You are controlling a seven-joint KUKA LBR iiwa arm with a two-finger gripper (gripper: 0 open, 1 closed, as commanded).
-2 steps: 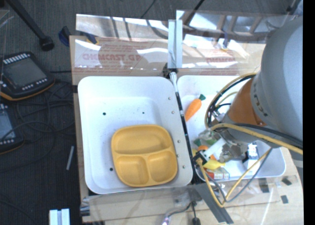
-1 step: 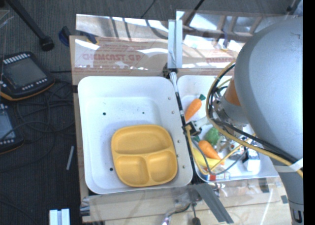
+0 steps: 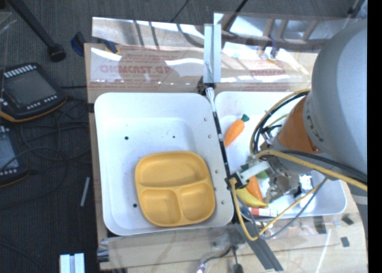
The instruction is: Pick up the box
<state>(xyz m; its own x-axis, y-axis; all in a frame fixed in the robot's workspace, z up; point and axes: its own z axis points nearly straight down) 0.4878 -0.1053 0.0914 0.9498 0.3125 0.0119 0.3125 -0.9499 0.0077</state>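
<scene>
My grey arm [image 3: 340, 104], with its orange band, reaches down into the right bin [image 3: 239, 107] and covers most of it. The gripper [image 3: 277, 183] sits low near the bin's front left, wrapped in cables, and its state is hidden. Close to its left lie a small orange carrot [image 3: 255, 187] and a yellow banana [image 3: 249, 198]. A white piece with a red end [image 3: 267, 212] lies at the front rim. Whatever lies under the arm is hidden, and I cannot make out a box among the visible things.
A second carrot [image 3: 234, 131] with a green top lies at the right bin's back left. The left bin [image 3: 149, 116] holds a yellow divided plate [image 3: 174, 187] at its front. A clear panel [image 3: 155, 66] stands behind both bins.
</scene>
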